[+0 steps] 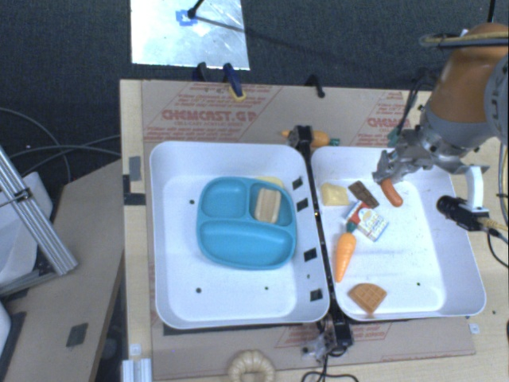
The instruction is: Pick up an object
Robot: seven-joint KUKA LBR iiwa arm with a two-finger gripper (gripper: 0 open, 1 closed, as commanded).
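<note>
Now | pincer [387,173] low in right bin [453,293], its grip hidden, cannot tell | sausage [391,192] just below pincer | carrot [343,255] down-left of sausage

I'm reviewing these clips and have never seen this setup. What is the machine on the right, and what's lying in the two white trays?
One fixed camera looks down at a slant on a bench. The grey and orange machine is a robot arm; its gripper hovers over the right bin, just above a toy sausage. That bin also holds a toy carrot, a waffle, a cheese slice and a small packet. The left bin holds a blue divided plate with a bread piece.
</note>
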